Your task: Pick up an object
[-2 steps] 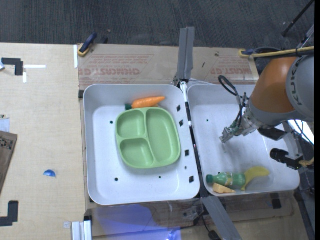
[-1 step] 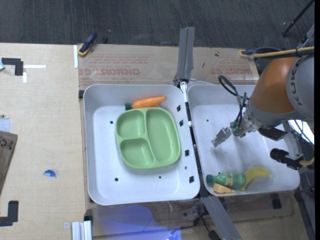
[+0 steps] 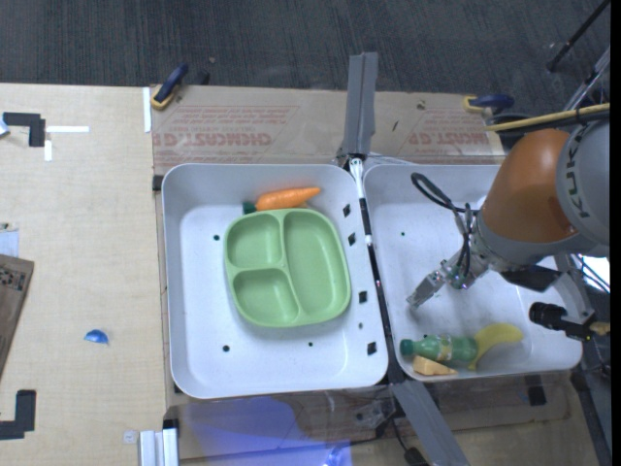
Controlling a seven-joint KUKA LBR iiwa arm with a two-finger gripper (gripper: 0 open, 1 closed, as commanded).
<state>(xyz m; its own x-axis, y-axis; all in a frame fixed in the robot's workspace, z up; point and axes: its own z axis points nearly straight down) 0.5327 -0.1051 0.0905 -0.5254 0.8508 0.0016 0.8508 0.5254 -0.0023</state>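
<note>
My gripper (image 3: 423,294) hangs low in the right bin (image 3: 388,260), near its left-middle floor, and points down and to the left. Just below it, along the bin's front wall, a green bottle (image 3: 444,347) lies on its side. A yellow banana (image 3: 500,338) touches the bottle's right end, and a small yellow wedge (image 3: 433,365) lies at its front. The gripper stands a short way above the bottle and apart from it. In the left bin (image 3: 184,289) lie a green divided plate (image 3: 288,266) and an orange carrot (image 3: 287,197) behind it.
A black cable (image 3: 437,194) loops over the back of the right bin. The grey arm with its orange band (image 3: 529,187) covers that bin's right side. A grey divider post (image 3: 360,105) stands behind the bins. A small blue object (image 3: 95,337) lies on the bench at left.
</note>
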